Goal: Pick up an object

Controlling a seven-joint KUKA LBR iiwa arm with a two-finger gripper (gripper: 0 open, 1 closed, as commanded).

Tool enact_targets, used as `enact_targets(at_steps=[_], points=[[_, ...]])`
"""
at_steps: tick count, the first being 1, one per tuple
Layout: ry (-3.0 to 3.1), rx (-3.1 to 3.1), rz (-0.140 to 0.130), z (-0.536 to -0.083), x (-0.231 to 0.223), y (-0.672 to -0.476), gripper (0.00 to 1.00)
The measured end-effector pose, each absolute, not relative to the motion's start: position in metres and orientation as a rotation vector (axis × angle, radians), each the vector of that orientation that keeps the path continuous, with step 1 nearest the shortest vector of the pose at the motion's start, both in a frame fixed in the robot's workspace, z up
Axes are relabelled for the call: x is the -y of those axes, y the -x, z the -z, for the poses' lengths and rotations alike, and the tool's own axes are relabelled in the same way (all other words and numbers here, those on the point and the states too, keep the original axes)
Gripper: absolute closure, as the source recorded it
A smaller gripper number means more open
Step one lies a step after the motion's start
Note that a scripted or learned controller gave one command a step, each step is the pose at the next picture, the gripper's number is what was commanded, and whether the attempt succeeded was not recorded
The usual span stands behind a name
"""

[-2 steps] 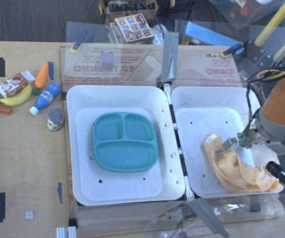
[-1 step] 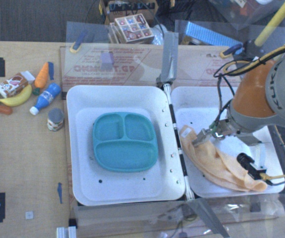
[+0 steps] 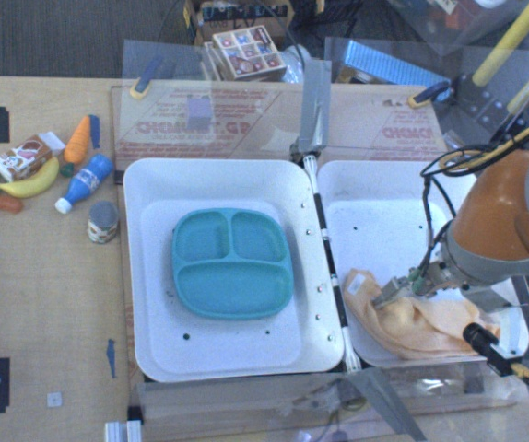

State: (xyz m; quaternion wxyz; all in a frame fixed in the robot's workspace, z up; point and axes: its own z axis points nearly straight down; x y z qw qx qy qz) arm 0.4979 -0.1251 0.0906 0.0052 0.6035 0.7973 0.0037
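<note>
Peach-coloured cloth point(image 3: 430, 325) lies crumpled in the right bin point(image 3: 375, 201), down at about six o'clock of that bin against its near wall. The gripper point(image 3: 403, 290) sits right at the cloth's upper edge, toward nine o'clock of the arm's orange band point(image 3: 495, 215); whether the fingers are spread or closed, or have any fabric between them, I cannot tell. The cloth looks soft, limp and light, so it should bunch and drape rather than lift as one piece; a raised fold near the middle of the heap seems the better place to pinch than a thin flat edge, which could slip out. The left bin point(image 3: 145, 274) carries a teal divided plate point(image 3: 232, 263), stiff and smooth by contrast. On the counter point(image 3: 34, 320) at nine o'clock lie a banana point(image 3: 27, 184), a carrot point(image 3: 79, 139), a small blue bottle point(image 3: 85, 183) and a can point(image 3: 103, 222). Faint reddish lettering runs across the panel behind the bins, too washed out to read surely.
</note>
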Motion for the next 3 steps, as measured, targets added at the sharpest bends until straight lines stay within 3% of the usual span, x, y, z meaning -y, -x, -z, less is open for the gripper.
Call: enact_targets(at_steps=[1,2,3], points=[[-2.062,-2.365,-0.001,-0.124,0.180,-0.514,0.00],[-1.965,-2.440,-0.006,-0.088,0.149,-0.482,0.00],[-2.056,-2.364,-0.007,-0.089,0.099,-0.482,0.00]])
